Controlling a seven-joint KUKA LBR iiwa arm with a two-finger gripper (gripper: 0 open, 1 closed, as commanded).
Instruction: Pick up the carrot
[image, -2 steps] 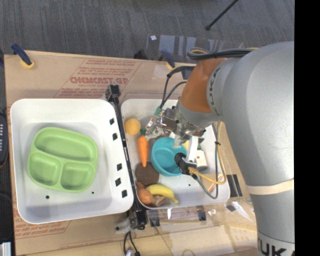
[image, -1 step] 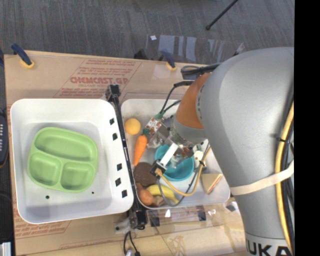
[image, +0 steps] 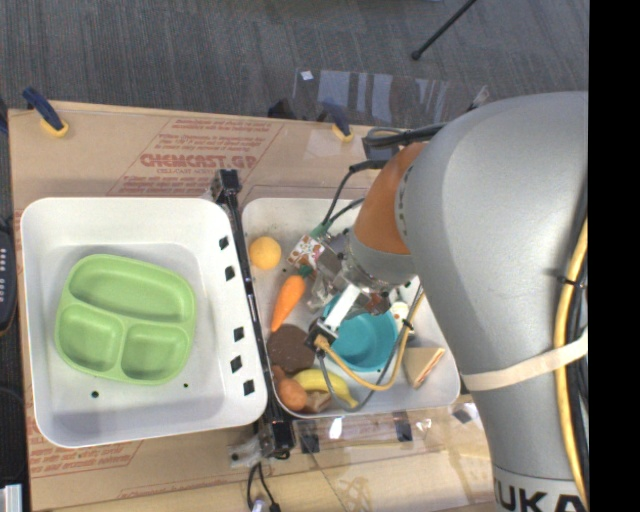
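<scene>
The tapered orange carrot (image: 288, 301) lies in the right white bin (image: 262, 215), near its left wall, with its long axis steeply diagonal and the narrow tip pointing down-left. The two-finger gripper (image: 335, 305) hovers just right of it (finger state cannot be told). A round yellow ball (image: 265, 252) sits above, a dark brown disc (image: 291, 348) below.

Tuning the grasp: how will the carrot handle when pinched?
The carrot looks smooth, rigid and tapered, so probably stiff but liable to slip toward its thin end. Being round, it may roll. A brown disc at its lower tip could crowd the end effector.
</scene>
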